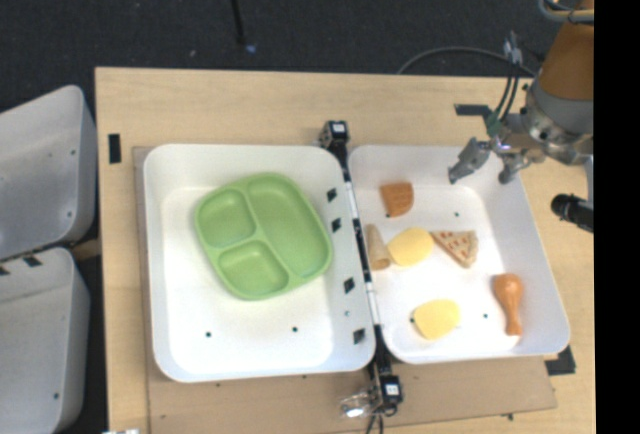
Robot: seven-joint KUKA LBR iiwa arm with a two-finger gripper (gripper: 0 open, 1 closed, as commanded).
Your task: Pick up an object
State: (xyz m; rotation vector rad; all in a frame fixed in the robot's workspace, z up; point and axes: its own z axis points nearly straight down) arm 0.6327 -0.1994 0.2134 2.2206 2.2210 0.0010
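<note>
white plastic forms the two shallow bins set side by side on the wooden counter (120, 112). the gripper (487, 162) is seen at the 1 o'clock corner of the right bin (530, 252), with its two fingers spread apart and nothing between them. the food pieces are all found below it. a brown bread piece (397, 198) lies nearest, toward 8 o'clock from the gripper, well apart from it. a pizza slice (457, 246) lies toward 6 o'clock from the gripper. a yellow piece (410, 247) is seen just beside the slice at its 9 o'clock, and a tan wedge (377, 248) rests against the divider at the bin's 9 o'clock edge. a second yellow piece (435, 319) lies near the 6 o'clock edge, and an orange drumstick (509, 300) lies at 4 o'clock. a green divided plate (262, 235) is held in the left bin (170, 322).
</note>
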